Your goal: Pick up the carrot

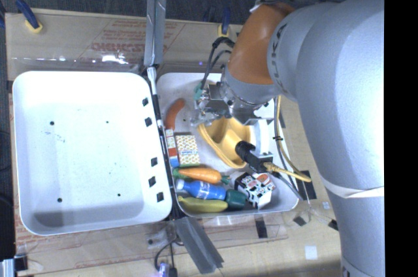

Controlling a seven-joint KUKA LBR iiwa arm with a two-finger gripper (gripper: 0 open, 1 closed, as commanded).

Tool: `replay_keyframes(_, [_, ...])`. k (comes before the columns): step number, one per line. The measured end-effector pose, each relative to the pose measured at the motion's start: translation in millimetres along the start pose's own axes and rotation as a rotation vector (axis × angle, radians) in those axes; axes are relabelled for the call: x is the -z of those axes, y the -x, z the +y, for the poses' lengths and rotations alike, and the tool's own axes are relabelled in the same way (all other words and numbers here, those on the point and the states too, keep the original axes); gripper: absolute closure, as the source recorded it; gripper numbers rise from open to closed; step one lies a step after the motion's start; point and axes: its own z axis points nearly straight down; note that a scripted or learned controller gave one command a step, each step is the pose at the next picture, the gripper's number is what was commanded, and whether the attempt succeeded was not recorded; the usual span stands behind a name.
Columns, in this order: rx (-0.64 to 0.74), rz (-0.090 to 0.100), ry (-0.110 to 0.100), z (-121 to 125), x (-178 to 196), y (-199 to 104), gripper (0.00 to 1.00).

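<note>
— Where, exactly, is the carrot (200, 174)?

— Low in the right bin (287, 202), lying across, between a small box (187, 149) above and a blue bottle (204, 190) just below; a banana (204, 205) lies under that.

— And the gripper (208, 104)?

— Higher in that bin, well apart from the carrot, beside a yellow bowl (223, 138). Whether it is released or clenched, I cannot tell.
</note>
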Motion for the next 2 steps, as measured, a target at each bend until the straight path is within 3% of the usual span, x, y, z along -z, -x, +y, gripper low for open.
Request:
replay_keyframes(1, [0.001,0.000,0.002,0,1,0,0.00])
replay_keyframes(2, [-0.002,0.002,0.000,12,-45,64,0.00])
